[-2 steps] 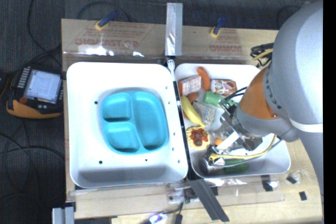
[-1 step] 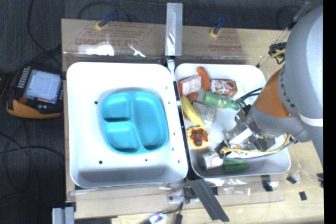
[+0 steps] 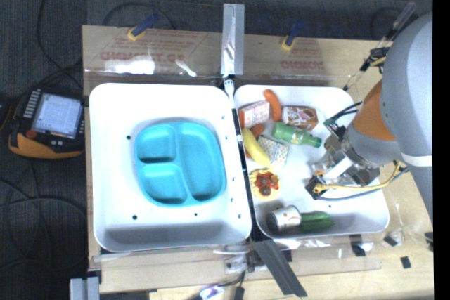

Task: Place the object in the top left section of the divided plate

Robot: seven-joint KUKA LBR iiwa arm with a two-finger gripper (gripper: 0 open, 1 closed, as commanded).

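Divided plate [image 3: 181, 162] (blue, 3 sections) is sitting in the left bin [image 3: 112, 221]. Over the right bin [image 3: 365, 221], the gripper [image 3: 320, 183] is hovering beside a green bottle [image 3: 295, 135], banana [image 3: 253, 146] and can [image 3: 285, 218]; its grasp I cannot tell.

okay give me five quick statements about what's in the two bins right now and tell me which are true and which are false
1. The blue divided plate lies in the left bin. True.
2. A banana sits on the plate. False: it lies in the right bin, near the wall between the bins.
3. The gripper is over the right bin. True.
4. The green bottle stands upright in the left bin. False: it lies on its side in the right bin.
5. A can and a cucumber lie at the right bin's near edge. True.
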